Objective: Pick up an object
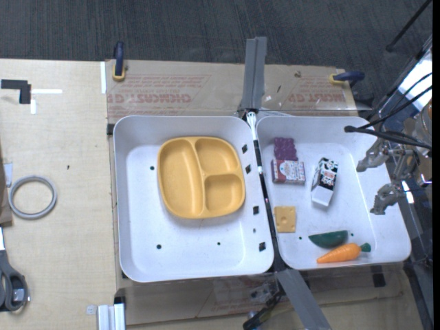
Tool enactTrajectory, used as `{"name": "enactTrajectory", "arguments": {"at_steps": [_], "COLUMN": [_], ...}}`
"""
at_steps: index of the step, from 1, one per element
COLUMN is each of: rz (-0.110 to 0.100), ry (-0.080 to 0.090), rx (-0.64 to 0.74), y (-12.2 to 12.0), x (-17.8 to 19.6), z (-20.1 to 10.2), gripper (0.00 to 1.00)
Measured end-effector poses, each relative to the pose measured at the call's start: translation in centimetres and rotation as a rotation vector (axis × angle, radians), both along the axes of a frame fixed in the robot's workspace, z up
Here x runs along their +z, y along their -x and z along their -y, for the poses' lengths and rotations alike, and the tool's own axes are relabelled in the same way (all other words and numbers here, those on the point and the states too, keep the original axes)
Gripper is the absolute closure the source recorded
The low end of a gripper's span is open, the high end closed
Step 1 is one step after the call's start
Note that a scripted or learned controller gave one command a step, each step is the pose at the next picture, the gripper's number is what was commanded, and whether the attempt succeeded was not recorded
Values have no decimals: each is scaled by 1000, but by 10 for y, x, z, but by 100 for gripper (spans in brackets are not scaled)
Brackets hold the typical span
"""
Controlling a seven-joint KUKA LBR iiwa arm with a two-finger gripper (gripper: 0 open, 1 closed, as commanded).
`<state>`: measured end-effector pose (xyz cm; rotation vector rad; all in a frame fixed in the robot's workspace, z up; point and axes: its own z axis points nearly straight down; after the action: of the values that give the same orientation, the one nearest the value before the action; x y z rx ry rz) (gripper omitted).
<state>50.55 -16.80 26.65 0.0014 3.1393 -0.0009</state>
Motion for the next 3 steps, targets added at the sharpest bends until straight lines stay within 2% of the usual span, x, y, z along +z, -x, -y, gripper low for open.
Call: {"name": "enactTrajectory", "arguments": {"at_steps": [1,2,3], "rz": [-1,0,1], "ry": [-1,0,0], "rx": [-163,-563,-880], "y": [-77,-105,-146], "x": [-100,-174,-167], "z": [7,-72,-67], "gripper": [0,0,0]}}
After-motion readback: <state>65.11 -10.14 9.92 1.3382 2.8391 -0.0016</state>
